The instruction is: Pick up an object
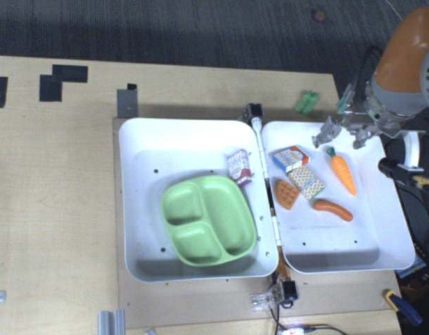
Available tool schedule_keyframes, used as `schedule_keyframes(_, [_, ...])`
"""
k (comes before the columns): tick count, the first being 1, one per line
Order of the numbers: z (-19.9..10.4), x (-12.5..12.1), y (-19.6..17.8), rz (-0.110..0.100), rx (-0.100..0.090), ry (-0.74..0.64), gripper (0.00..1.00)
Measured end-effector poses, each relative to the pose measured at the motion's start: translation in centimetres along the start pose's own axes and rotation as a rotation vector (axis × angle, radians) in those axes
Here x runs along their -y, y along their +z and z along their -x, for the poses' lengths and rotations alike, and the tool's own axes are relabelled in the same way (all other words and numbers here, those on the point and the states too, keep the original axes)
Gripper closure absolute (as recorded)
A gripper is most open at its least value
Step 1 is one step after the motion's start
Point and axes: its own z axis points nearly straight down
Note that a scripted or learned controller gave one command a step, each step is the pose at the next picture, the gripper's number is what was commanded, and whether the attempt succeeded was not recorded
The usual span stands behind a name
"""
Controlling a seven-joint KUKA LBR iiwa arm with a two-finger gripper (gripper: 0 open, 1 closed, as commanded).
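end effector [343, 135]: fingers spread wide, holding nothing, over right bin [367, 253] far edge
carrot [342, 174]: right bin, just below end effector
sausage [332, 209]: near carrot
left bin [141, 187]: green tray [208, 219], packet [238, 165]

The scene is evenly and fairly brightly lit from overhead, so the pale tabletop [54, 208] and the two white bins [200, 135] read clean without harsh glare, though the right bin's [381, 208] floor is near washed out toward the frame's right. Soft shadows gather along the bins' lower inner walls and under the green tray [208, 218], while the carpet [172, 16] across the top of the frame is dim. The picture is low in resolution and slightly soft, and the arm's orange band [408, 47] at the upper right is blurred.
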Motion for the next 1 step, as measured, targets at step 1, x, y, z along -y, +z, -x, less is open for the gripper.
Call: schedule_keyframes(1, [-3.17, 5.31, 11.44, 0.01, 0.002, 0.004, 0.0])
